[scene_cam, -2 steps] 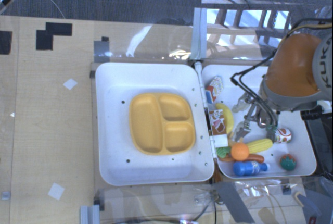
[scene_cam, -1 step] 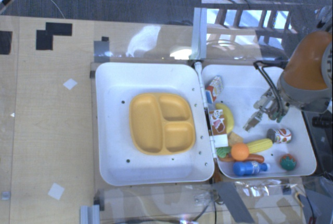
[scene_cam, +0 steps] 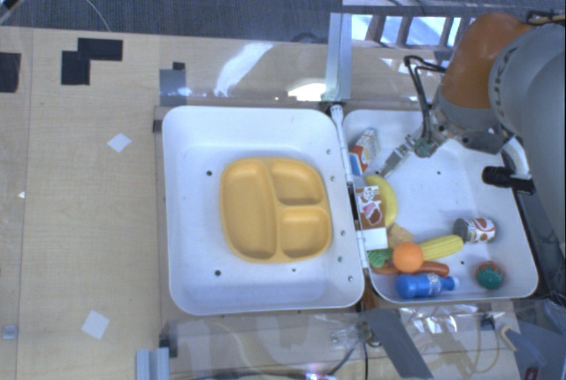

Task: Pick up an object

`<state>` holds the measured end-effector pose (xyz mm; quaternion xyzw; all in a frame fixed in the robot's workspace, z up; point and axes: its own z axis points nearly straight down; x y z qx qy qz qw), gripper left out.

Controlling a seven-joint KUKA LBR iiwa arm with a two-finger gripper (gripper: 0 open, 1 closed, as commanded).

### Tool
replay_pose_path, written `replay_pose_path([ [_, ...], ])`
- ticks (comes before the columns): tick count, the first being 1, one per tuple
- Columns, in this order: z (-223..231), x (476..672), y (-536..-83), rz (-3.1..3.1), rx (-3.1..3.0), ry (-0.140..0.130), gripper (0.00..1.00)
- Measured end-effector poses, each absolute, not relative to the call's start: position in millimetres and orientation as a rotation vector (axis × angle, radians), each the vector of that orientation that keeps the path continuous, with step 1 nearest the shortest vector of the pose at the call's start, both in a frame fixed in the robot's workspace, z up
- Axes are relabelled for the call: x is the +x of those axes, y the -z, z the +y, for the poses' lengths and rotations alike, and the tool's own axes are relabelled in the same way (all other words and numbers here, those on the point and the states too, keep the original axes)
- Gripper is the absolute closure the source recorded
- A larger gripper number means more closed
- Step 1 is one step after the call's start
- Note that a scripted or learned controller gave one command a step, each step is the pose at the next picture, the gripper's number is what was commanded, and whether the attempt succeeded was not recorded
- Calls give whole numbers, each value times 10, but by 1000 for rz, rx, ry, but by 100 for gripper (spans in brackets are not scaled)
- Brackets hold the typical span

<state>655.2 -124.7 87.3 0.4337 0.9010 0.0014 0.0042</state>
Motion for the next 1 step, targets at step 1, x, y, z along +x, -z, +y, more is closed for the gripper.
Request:
replay_pose_path([
  [1, -900, 6075, -890, 2969, 993, -5, 0],
])
